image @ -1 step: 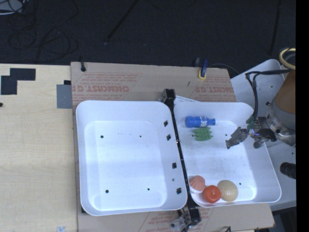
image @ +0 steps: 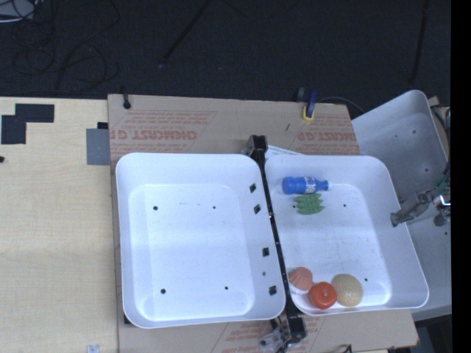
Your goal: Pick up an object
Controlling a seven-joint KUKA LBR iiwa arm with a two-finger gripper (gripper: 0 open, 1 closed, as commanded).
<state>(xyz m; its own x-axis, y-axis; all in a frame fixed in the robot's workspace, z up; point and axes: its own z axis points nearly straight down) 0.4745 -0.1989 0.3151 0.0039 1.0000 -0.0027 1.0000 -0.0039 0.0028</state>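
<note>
Right now the tool [image: 412,210] sits at the right bin's [image: 401,267] right rim; whether it is open I cannot tell. Nearest is the blue bottle [image: 305,185], lying well to the tool's left, long axis pointing toward the tool.

I see a light wooden bench [image: 51,226] with a big brown cardboard sheet [image: 184,127] lying flat on it, red letters printed across the card. Two white bins sit side by side on the cardboard, the left bin [image: 191,300] and the right bin [image: 401,271], touching along a black strip in the middle. Some dark flat patches [image: 96,145] lie on the wood near the cardboard's left edge.
</note>
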